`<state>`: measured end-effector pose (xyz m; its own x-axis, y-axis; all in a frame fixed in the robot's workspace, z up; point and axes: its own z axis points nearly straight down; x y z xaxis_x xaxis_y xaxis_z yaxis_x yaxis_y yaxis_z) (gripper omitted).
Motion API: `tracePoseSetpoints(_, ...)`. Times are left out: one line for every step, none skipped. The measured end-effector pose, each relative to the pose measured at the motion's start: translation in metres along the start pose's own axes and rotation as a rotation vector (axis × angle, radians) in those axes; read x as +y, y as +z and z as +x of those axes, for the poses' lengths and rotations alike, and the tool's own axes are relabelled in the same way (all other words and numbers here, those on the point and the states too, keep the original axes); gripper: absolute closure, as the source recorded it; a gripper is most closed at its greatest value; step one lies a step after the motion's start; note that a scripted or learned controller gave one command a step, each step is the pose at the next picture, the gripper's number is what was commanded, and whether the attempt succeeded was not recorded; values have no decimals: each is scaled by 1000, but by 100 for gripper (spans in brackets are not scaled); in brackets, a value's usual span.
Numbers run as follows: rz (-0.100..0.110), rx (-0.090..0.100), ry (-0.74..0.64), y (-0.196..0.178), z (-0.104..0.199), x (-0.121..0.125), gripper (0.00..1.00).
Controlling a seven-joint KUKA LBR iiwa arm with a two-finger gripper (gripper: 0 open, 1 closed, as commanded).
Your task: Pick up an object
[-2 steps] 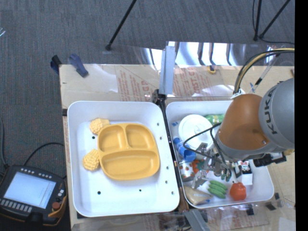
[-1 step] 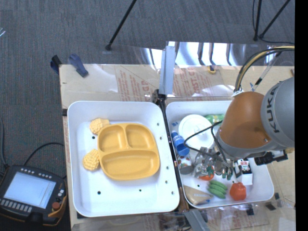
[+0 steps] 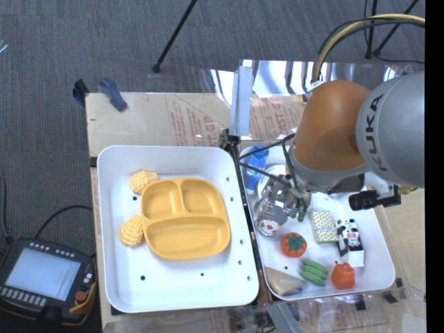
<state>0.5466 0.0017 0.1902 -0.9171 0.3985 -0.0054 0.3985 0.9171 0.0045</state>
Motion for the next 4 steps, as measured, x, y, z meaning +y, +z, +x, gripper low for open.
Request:
tracePoseSetpoints(3, 1, 168, -80, -37, 5, 100)
tracePoseSetpoints(5, 11, -132, 5, -25, -61, 100)
tracePoseSetpoints(4, 3, 110, -87, -5, -113, 100)
tracePoseSetpoints(9, 18, 212, 53, -3, -91, 100)
